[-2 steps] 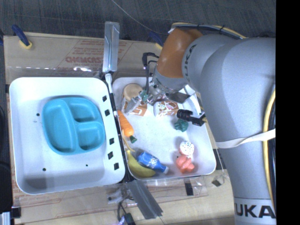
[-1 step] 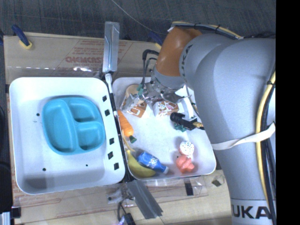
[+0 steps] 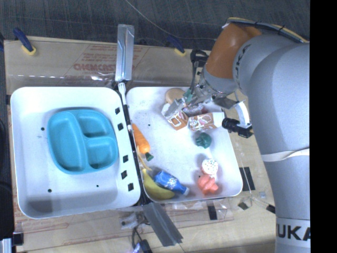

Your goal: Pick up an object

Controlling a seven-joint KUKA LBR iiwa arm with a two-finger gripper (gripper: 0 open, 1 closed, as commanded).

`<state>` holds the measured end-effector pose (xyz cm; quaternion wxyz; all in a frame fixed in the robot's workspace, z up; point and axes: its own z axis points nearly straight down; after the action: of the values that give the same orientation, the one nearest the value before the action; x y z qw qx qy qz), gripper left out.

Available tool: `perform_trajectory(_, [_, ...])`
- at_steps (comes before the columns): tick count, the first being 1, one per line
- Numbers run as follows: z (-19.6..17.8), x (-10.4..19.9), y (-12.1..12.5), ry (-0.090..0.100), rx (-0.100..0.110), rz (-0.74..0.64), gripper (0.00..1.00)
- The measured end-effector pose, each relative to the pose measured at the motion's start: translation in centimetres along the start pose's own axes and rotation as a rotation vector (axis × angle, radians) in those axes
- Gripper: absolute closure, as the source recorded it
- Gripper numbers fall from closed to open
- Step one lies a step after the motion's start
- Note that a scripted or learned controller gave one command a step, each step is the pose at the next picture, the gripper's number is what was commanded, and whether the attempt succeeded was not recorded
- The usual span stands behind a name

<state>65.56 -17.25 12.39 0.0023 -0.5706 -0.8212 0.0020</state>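
We look down on two shallow white plastic bins set side by side. The left bin point(image 3: 26, 141) carries a light blue plastic tray point(image 3: 83, 139) with three compartments, lying near its middle. The right bin point(image 3: 158, 101) holds a scatter of small things.

The grey arm point(image 3: 274, 99) with its orange band point(image 3: 227, 46) comes in from the right of the view and bends down over the far part of the right bin. Its gripper point(image 3: 185, 103) sits low among the objects there, just above a small white and brown printed carton point(image 3: 177, 118). We cannot tell how wide it stands or whether it has hold of anything, as the wrist and the clutter hide that part.

Just right of that carton lies a second white and red printed box point(image 3: 202, 122), touching or nearly touching it. A round tan biscuit-like piece point(image 3: 172, 95) lies just beyond the gripper, towards the far wall. Below the boxes sits a small dark green lump point(image 3: 202, 139). Nearer the front are a white speckled ball point(image 3: 210, 166) and, touching it, an orange-pink toy figure point(image 3: 207, 184). Along the left wall lies an orange carrot-shaped toy point(image 3: 140, 140), and in the near left corner a yellow banana point(image 3: 155, 188) with a blue and white bottle point(image 3: 169, 182) resting against it.
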Motion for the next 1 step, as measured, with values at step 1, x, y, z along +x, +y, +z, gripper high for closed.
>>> perform_trajectory(1, [3.27,4.33,1.45,0.003,0.008,0.247,0.0])
